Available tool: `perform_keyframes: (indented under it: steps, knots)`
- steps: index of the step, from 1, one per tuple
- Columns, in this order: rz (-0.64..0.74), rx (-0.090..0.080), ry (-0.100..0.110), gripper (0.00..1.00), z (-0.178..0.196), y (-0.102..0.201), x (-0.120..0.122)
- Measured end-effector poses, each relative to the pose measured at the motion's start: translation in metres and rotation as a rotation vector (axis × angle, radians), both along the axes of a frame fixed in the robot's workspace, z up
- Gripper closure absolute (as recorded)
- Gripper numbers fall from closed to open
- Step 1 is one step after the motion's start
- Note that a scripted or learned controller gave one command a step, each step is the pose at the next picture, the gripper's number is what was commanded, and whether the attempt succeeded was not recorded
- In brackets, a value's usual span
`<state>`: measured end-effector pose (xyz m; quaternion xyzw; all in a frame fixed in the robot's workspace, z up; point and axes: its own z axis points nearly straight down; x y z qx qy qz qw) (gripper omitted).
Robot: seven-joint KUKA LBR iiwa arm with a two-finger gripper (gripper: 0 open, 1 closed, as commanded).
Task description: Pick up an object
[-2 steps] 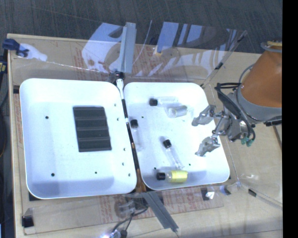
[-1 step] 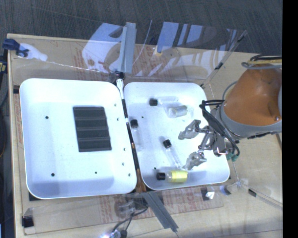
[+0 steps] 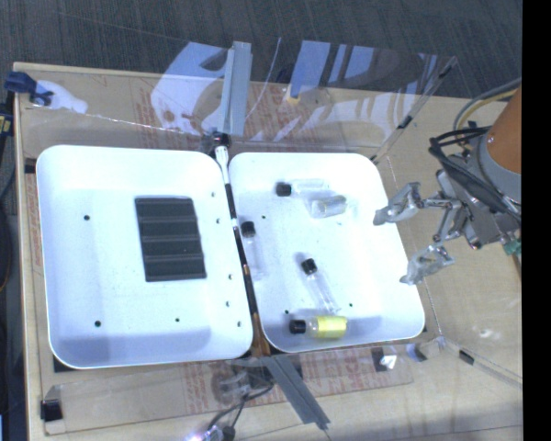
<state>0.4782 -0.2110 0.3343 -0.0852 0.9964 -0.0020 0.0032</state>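
My gripper (image 3: 409, 237) hangs at the right rim of the right bin (image 3: 386, 186), its two metal fingers spread wide apart with nothing between them. In that bin lie a yellow vial with a black cap (image 3: 320, 325) near the front wall, a clear vial with a black cap (image 3: 317, 283) in the middle, another clear vial (image 3: 250, 244) along the left wall, and a clear capped bottle (image 3: 314, 197) toward the back. A black ribbed rectangular block (image 3: 170, 238) lies flat in the left bin (image 3: 64, 246).
A clear plastic screen and a metal post (image 3: 235, 85) stand behind the bins. Metal brackets (image 3: 289, 393) sit at the front between the bins. Cables (image 3: 464, 150) run along the arm at the right. Bare bench wood lies right of the right bin.
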Motion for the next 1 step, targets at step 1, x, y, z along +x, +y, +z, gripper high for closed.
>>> perform_keyframes:
  steps: [1]
  knots:
    - [0.05,0.005,0.008,0.0,-0.1122,0.001,0.0083]
